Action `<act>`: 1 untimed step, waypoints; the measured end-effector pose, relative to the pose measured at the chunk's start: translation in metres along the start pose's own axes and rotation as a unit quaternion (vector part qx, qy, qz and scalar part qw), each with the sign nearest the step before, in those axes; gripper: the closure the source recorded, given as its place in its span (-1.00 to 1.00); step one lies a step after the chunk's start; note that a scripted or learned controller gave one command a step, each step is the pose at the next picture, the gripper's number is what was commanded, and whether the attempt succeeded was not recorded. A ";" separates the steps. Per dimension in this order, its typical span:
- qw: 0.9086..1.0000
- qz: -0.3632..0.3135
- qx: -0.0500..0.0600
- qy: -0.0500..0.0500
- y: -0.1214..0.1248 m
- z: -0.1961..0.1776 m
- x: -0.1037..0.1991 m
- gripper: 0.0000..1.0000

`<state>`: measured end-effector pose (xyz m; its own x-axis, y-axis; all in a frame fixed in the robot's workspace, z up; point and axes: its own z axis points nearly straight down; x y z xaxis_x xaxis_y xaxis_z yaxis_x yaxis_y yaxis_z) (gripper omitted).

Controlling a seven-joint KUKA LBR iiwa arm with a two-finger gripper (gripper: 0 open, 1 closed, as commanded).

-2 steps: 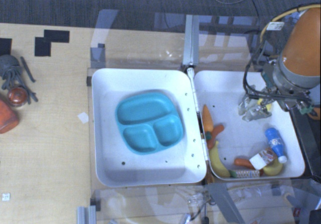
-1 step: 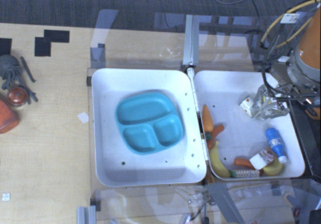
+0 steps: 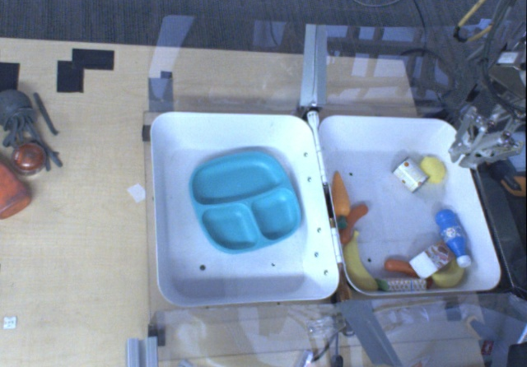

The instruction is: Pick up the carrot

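The carrot (image 3: 338, 193) is a slim orange piece lying lengthwise against the left wall of the right bin (image 3: 387, 128). A second, shorter orange piece (image 3: 356, 213) touches it on its right. My gripper (image 3: 480, 146) hangs over the right rim of that bin, far to the right of the carrot and well apart from it. Nothing shows between its fingers.
The right bin also holds a yellow lemon (image 3: 434, 168), a small white box (image 3: 408, 174), a blue bottle (image 3: 452, 234), a banana (image 3: 359, 263) and another orange item (image 3: 398, 266) near the front wall. A blue divided tray (image 3: 245, 199) sits in the left bin (image 3: 173, 192).
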<state>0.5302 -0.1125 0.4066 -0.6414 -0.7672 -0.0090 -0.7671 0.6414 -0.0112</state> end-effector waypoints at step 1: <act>0.991 -0.132 -0.004 0.001 0.039 0.198 -0.038 1.00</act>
<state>0.5273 -0.0586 0.2083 -0.4191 -0.9079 -0.0044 -0.9079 0.4191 -0.0045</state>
